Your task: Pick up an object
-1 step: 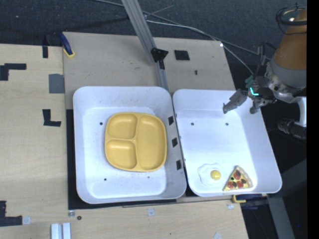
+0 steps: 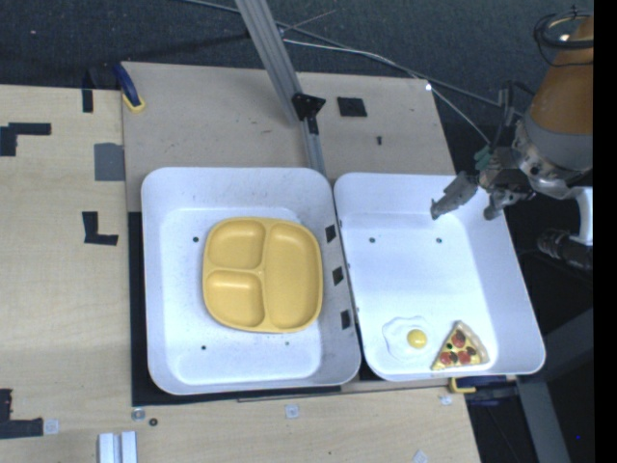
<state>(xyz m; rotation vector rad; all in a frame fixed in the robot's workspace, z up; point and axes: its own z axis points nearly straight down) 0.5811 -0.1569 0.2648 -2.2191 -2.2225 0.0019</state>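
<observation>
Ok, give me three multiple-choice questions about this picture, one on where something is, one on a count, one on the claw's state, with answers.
1. Where does the yellow three-compartment plastic plate lie?
A. in the left white bin
B. in the right white bin
C. on the bare bench

2. How many toy food pieces lie in the right white bin?
A. one
B. two
C. four

3. What is the claw doing?
A. gripping the plate
B. gripping the pizza slice
C. holding nothing, over the right bin's far edge

Answers:
1 A, the plate sits in the middle of the left bin.
2 B, a toy fried egg and a toy pizza slice lie side by side in the near corner.
3 C, its fingers are spread with nothing between them, far from the toys.
</observation>
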